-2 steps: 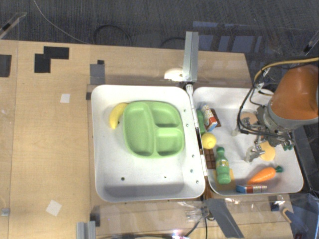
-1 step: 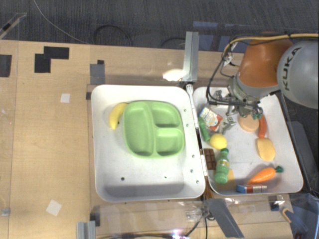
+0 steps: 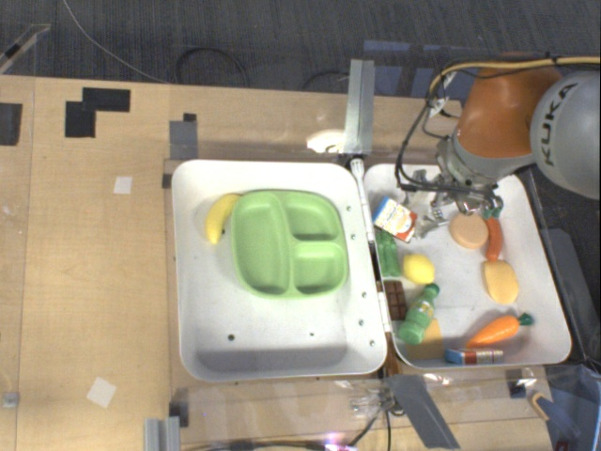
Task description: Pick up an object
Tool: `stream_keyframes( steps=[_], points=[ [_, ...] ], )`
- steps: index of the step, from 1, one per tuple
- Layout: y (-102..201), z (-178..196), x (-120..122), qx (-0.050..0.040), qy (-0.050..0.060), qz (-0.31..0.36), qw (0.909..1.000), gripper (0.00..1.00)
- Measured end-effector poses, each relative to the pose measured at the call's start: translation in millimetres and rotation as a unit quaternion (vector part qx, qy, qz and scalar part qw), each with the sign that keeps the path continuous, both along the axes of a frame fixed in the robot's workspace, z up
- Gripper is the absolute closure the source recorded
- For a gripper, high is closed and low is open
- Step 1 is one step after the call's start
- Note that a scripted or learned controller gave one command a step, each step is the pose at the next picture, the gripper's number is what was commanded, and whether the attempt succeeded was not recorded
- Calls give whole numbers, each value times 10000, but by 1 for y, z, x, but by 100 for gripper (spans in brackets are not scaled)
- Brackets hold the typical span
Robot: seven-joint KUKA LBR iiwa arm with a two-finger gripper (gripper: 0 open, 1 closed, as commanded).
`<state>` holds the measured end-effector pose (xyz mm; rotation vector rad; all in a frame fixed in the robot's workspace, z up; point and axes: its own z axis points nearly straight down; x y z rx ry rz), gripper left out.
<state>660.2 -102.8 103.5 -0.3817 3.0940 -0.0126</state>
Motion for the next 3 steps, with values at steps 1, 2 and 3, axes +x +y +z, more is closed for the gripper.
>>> stream_keyframes(
  steps=[1, 2, 3],
  points=[
    [-50, 171, 12, -16, 28, 1237, 9923, 100],
    [19, 139, -26, 23, 90, 1202, 9927, 100],
    [71, 139, -16, 8, 75, 1776, 9841, 100]
  ],
)
